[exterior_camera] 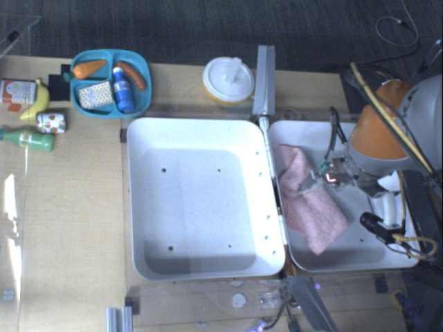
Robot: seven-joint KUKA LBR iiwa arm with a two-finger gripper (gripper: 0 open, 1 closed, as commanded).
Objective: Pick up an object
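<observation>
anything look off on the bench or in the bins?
Nothing spilled or broken. The pink cloth lies bunched and diagonal in the right bin, against its left wall, with the gripper at its upper right edge. Far left on the bench, the green bottle lies on its side.

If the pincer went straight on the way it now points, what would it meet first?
Probably the pink cloth in the right bin: the pincer sits over its upper right edge, pointing down. Depth is unclear, so it might reach bare bin floor beside it.
</observation>
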